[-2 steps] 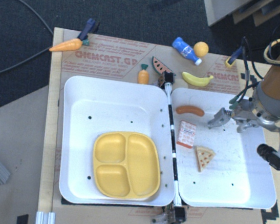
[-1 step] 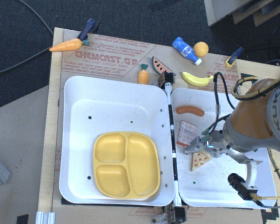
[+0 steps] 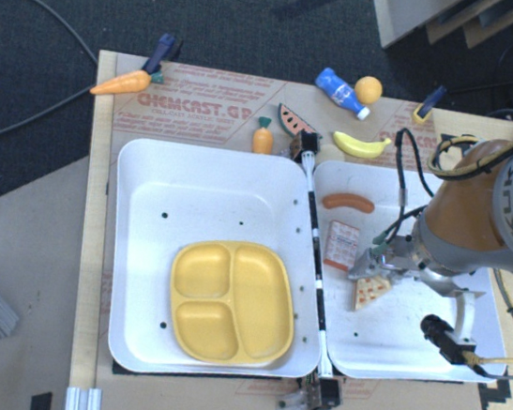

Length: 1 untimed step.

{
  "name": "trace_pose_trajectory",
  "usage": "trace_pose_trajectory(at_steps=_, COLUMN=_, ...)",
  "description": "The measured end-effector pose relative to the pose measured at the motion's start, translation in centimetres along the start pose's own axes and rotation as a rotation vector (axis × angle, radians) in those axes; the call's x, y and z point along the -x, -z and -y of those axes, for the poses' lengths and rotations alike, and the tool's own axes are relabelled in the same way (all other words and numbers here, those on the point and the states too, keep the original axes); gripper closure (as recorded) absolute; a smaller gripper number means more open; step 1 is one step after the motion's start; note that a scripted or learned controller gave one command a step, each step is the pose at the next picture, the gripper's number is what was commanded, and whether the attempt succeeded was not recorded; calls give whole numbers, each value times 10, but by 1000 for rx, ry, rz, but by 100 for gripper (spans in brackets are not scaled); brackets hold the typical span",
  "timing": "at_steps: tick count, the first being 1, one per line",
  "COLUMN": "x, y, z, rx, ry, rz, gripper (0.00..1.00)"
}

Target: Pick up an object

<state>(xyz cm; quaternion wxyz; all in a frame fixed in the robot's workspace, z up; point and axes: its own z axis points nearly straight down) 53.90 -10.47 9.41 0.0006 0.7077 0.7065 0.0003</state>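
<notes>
Lowered into the right bin (image 3: 460,370), gripper (image 3: 378,267) directly above a toy pizza slice (image 3: 370,291) near the bin's middle, presumably lining up a grasp. Finger opening impossible to tell. Nearby toward the far edge: toy sausage (image 3: 348,203), small packet (image 3: 342,245).

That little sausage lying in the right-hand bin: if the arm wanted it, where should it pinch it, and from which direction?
Probably across the middle of the sausage, coming straight down from above. It lies flat and lengthwise left to right near the far wall of the right bin, so the narrow width suits a two-finger pinch. The wall behind leaves little room; the pincer hovers nearer, by the pizza slice.
</notes>
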Motion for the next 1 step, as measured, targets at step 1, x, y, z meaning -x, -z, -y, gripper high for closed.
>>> trace_pose_trajectory(at_steps=1, x=-71, y=91, z=13, rx=-1, ry=3, rz=-1, gripper=100)
